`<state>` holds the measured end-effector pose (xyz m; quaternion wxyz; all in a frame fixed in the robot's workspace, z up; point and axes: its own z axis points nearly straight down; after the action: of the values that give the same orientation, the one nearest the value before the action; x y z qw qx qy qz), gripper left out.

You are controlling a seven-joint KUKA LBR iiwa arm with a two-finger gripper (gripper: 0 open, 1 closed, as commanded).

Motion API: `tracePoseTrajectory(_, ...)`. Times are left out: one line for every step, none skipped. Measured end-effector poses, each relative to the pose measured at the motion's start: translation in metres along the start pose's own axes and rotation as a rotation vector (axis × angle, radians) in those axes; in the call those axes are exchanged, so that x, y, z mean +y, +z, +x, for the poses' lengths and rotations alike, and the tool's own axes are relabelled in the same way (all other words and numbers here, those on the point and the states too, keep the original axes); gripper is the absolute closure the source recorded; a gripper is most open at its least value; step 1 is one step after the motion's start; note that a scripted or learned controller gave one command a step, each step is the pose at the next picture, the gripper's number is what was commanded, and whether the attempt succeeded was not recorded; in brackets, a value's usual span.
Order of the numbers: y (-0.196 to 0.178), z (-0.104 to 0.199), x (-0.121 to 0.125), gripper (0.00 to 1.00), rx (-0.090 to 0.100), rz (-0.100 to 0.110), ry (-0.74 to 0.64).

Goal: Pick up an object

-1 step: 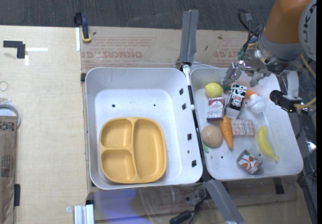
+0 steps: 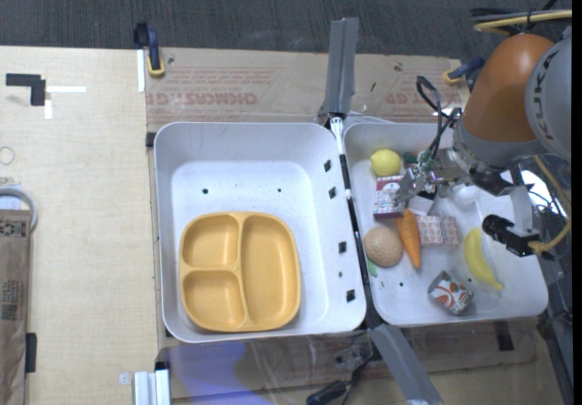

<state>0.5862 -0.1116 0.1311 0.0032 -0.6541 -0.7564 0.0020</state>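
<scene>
Camera view from above: we see two white bins side by side, and our arm (image 2: 509,89) reaches in from the right over the right bin (image 2: 509,303). Our gripper (image 2: 420,181) hangs low among the items there, just beside a small red and white carton (image 2: 388,197) and a lemon (image 2: 386,162); whether it is spread or pinching anything, we cannot tell. A carrot (image 2: 411,240) lies just below it, next to a brown round ball (image 2: 383,247) and a pink packet (image 2: 439,230). A banana (image 2: 479,258) and a crumpled can (image 2: 451,293) lie further right. The left bin (image 2: 182,157) holds a yellow divided plate (image 2: 241,271).
</scene>
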Motion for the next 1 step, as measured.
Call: tracePoseTrajectory(0.0325,0.0036,-0.0810,0.00,-0.013,-0.028,-0.134)
